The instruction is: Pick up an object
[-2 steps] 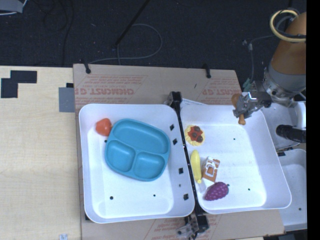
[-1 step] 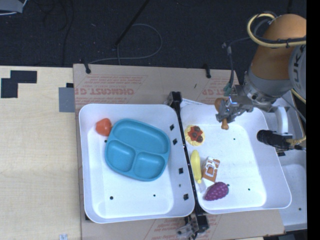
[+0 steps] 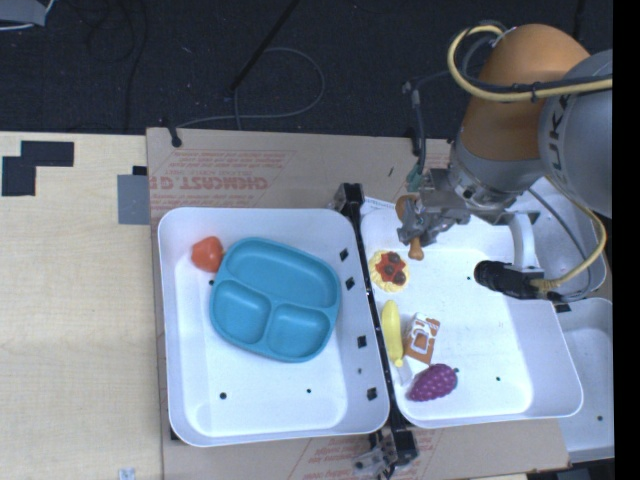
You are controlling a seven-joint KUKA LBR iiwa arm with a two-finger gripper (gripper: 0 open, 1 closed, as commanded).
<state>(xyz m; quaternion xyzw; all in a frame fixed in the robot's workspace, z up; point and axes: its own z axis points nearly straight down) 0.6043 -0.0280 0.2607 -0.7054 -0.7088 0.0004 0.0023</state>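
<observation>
— White plastic bins, two of them: what did the camera view show of the task?

— The pick looked not yet done. The end effector (image 3: pixel 418 230) hung over the far end of the right bin (image 3: pixel 545 368), and whether it was open or closed could not be told. A small brown piece sat at its tip; held or merely beside it, unclear.

— Where were the objects?

— In the right bin: a round flat toy pizza (image 3: pixel 389 270) just beside the end effector, then a smooth yellow banana (image 3: pixel 391 330), a small boxy carton (image 3: pixel 421 338) and a knobbly purple grape bunch (image 3: pixel 433 381). In the left bin (image 3: pixel 190 368) lay a glossy blue divided tray (image 3: pixel 274 298) with a rounded orange-red fruit (image 3: pixel 207 254) at its corner.

— And underneath?

— Pale wooden bench (image 3: pixel 70 318), with printed cardboard (image 3: pixel 250 173) beneath the bins.
</observation>
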